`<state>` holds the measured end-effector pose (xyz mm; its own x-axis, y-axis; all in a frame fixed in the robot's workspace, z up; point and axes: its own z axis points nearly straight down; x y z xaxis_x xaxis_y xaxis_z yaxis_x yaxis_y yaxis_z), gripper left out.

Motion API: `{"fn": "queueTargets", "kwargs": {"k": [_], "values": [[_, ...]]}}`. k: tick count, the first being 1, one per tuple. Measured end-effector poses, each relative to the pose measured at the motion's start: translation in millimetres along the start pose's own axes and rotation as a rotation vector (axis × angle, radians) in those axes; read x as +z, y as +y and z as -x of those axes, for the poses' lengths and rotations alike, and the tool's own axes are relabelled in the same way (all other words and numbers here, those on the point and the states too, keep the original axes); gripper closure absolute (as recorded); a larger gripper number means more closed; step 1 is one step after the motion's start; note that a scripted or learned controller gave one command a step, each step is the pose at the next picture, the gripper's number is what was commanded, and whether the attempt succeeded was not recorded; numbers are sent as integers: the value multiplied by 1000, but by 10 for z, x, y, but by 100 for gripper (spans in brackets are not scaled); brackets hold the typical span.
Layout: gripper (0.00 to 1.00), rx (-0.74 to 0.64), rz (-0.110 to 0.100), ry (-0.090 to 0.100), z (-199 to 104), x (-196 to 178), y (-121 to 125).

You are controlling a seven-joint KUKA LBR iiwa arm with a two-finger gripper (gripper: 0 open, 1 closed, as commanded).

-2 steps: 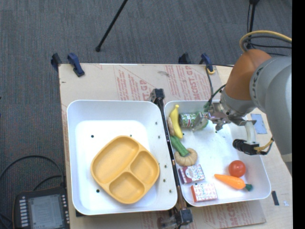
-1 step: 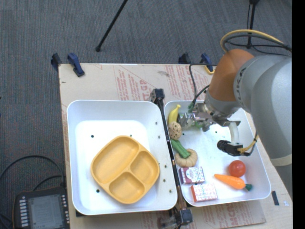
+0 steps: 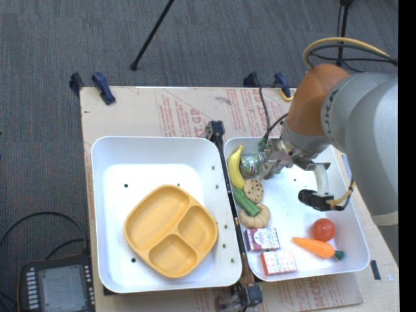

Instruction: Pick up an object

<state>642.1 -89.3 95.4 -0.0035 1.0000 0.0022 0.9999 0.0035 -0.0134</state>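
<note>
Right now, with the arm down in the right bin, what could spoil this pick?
1. The end effector sits among crowded items: a small can, a banana and a cookie lie close together, so it may nudge or catch the wrong one.
2. These items lie near the bin wall, leaving little room to close cleanly.
3. The round can might roll away.

Tray (image 3: 170, 231) in left bin (image 3: 104, 174); carrot (image 3: 313, 246) right.
</note>
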Motion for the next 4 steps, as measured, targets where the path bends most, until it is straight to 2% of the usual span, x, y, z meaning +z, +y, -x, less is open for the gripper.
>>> {"fn": "queueTargets", "kwargs": {"k": [1, 2, 3, 4], "values": [[0, 0, 0, 0, 0, 1, 0], [100, -1, -2, 1, 2, -92, -1], [0, -1, -2, 0, 2, -91, -2], [0, 2, 3, -1, -67, 96, 0]]}}
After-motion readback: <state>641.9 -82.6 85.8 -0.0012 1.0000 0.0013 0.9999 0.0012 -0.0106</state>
